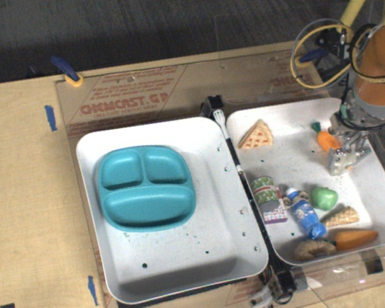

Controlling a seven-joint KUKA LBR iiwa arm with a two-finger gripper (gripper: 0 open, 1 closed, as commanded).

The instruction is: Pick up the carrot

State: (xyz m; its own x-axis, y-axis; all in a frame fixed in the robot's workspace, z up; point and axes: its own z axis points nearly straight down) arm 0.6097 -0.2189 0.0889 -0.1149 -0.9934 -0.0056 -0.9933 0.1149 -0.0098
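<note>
A small orange carrot (327,139) with a green top lies at the far right of the right bin (286,123). My gripper (344,155) hangs low over the bin floor just right of and in front of this carrot, close beside it. Its fingers look open and nothing is between them. A longer orange, carrot-like piece (354,237) lies along the bin's near wall. The grey arm with its orange band (380,60) reaches in from the right.
The right bin also holds a pizza slice (256,135), a small can (266,190), a blue bottle (304,213), a green apple (324,198), a second wedge (343,216) and a brown lump (312,249). A teal divided plate (145,187) sits in the left bin (173,259).
</note>
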